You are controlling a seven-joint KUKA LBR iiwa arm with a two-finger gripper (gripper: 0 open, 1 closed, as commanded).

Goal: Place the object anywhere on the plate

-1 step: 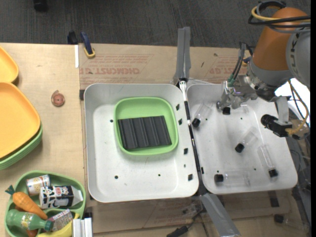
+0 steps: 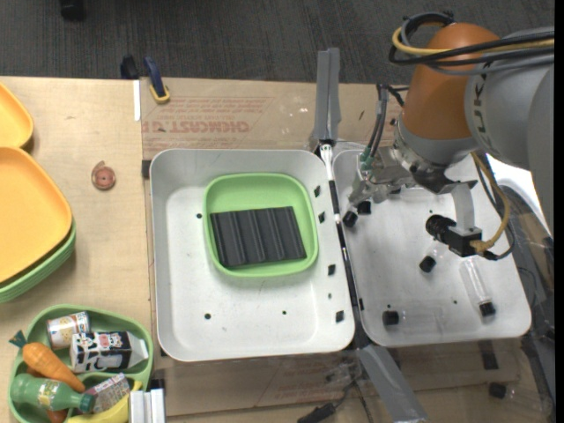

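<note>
The gripper (image 2: 366, 183) sits low over the far left corner of the right bin (image 2: 458, 311), beneath the orange band (image 2: 445, 82) of the grey arm (image 2: 520, 95); whether it grips anything cannot be told, for the wrist and its cables hide it from above. A yellow and black cable loop (image 2: 423, 29) rides on top of the band; a black fitting (image 2: 451, 232) with a yellow lead hangs off the arm over the middle of the right bin.

The left bin (image 2: 176, 307) lies just beside, touching the right bin along their shared rims; in it rests a green square plate (image 2: 260, 188), set toward the far half; a dark ribbed rectangular object (image 2: 258, 236) lies flat on the plate, inside its rim, filling most of its floor.

Well apart, on the wooden bench (image 2: 97, 130) to the left, two orange plates (image 2: 31, 201) are stacked at the frame's edge on a green one; a small round pinkish thing (image 2: 104, 176) lies between them and the left bin; at the near left corner a green bowl (image 2: 141, 346) holds toy food: a carrot (image 2: 51, 366), a can (image 2: 67, 329), a green bottle (image 2: 48, 393).
</note>
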